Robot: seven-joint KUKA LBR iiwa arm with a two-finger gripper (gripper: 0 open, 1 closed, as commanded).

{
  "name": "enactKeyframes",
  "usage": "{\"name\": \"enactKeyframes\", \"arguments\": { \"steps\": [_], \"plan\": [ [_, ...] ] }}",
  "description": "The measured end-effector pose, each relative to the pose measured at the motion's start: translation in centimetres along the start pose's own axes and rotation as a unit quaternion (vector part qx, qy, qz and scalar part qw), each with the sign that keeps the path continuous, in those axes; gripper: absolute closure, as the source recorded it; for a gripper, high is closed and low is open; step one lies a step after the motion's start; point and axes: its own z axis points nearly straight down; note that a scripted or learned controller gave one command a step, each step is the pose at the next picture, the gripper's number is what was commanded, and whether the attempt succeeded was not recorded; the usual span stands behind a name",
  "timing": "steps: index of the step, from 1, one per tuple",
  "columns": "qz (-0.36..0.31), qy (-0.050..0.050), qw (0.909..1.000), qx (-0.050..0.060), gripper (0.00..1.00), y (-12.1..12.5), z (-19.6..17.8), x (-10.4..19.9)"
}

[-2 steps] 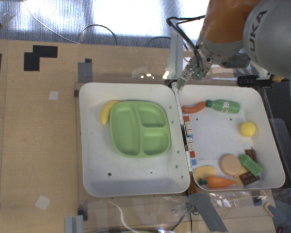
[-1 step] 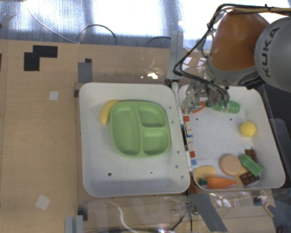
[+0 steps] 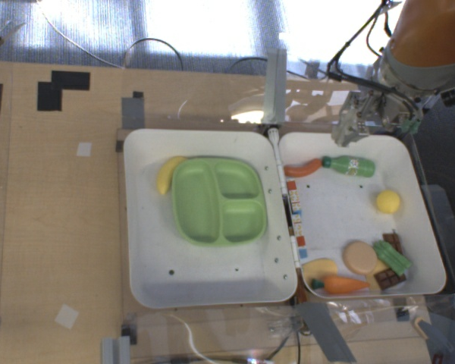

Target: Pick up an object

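My gripper (image 3: 373, 123) hangs above the far rim of the right bin (image 3: 421, 184), open, with nothing between its fingers. Just below it in that bin lie a green bottle (image 3: 349, 165) and a red-orange pepper (image 3: 303, 167), end to end. A yellow lemon (image 3: 387, 201) sits near the right wall. At the near end are a tan round bun (image 3: 359, 257), a green ridged piece (image 3: 393, 256), a brown chocolate bar (image 3: 389, 279), an orange carrot (image 3: 344, 284) and a pale yellow piece (image 3: 321, 267).
The left bin (image 3: 148, 264) holds a green divided plate (image 3: 218, 201) with a yellow banana (image 3: 166, 174) tucked against its left edge. A grey post (image 3: 276, 82) stands behind the wall where the bins meet. Cables trail across the bench's far side.
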Motion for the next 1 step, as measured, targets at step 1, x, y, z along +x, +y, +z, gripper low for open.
{"name": "enactKeyframes", "arguments": {
  "steps": [1],
  "plan": [
    [-0.105,0.006,0.9944,-0.001,1.00,-7.17,4.10,2.86]
  ]
}}
